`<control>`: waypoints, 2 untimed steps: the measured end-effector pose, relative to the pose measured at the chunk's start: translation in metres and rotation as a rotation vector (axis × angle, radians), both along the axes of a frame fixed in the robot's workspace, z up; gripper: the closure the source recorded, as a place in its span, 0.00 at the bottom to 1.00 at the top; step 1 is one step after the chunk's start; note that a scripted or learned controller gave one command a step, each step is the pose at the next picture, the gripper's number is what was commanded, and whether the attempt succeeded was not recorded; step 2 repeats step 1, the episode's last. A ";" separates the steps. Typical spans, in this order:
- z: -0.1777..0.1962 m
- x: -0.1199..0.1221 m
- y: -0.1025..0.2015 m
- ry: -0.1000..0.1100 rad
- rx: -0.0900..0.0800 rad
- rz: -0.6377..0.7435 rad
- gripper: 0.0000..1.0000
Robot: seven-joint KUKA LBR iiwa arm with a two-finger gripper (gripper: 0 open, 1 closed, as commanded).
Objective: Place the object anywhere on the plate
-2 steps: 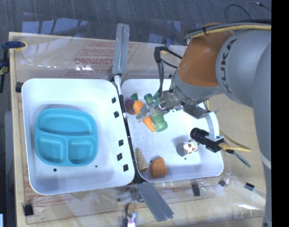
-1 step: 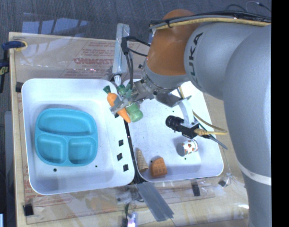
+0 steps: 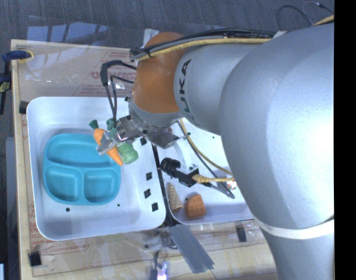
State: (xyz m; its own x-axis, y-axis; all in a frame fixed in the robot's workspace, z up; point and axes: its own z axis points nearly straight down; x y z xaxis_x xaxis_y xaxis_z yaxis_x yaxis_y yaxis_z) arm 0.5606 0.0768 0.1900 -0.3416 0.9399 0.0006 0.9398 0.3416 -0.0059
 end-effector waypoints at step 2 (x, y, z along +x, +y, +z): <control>0.000 0.000 0.000 -0.001 0.000 -0.001 0.00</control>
